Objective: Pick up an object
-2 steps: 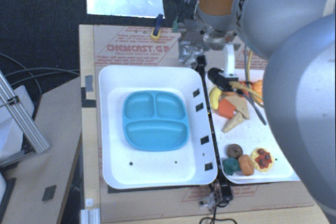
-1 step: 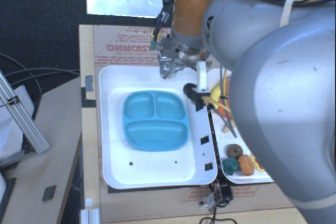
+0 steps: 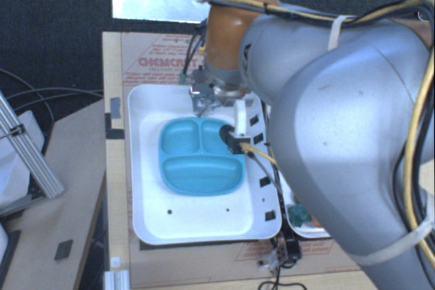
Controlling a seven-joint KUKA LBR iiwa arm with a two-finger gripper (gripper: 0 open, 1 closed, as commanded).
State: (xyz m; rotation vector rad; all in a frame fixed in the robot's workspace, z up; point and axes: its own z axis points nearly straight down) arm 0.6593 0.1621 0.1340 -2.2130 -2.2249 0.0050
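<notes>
We take the left white bin (image 3: 146, 214) as our landmark: a blue divided plate (image 3: 198, 159) lies flat inside it, nearer its far wall than its near one, with bare white floor open along the bin's left side and a wide strip open toward the near rim. The plate's right edge runs close to the bin's right wall, where black markers and a yellow cable (image 3: 262, 158) crowd the space. The claw (image 3: 204, 105) hangs just above the plate's far edge, by the bin's far wall; it is small and dark against the rim, so we cannot tell whether it is open or closed, and nothing shows plainly in its grip. The grey arm (image 3: 340, 139) sweeps in from the right of the bin, its orange band (image 3: 228, 24) above the wrist, and its bulk hides most of the neighbouring bin, where what may be a small green object (image 3: 299, 216) peeks out. Beyond the bin's far wall lies printed cardboard (image 3: 156, 58) on the worktop (image 3: 75, 166).
</notes>
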